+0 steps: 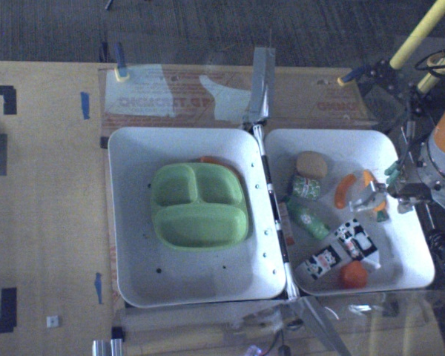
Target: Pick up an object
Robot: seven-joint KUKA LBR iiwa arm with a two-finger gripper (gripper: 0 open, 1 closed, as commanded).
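While the gripper (376, 196) hangs low over the right side of the right bin (282, 148), its metal parts blur into the clutter under it, so whether it is spread or closed, and whether anything sits in it, I cannot tell. It shows directly over a curved orange piece (344, 189), with a second orange bit (368, 176) touching its far side, and either could be the intended pick, though nothing visibly rests in its grasp.

Elsewhere in that bin lie a brown rounded lump (311, 165) at the far side, a green-labelled can (305, 188) just near of it, a green bottle (310, 222) lying on its side, a black-and-white carton (340, 248) stretched diagonally, and a red ball (353, 274) by the near wall. In the left bin (126, 199) rests a green divided tray (200, 204), with a sliver of something orange peeking from behind its far edge.

My judgement is that crowding is the main risk. Those orange pieces are small and curved, so a closing pinch may squeeze one sideways instead of trapping it. Because they touch, the tool might catch both loosely and drop one on lifting. A descent slightly off could also strike the bin's right wall or nudge the carton, shifting the target away
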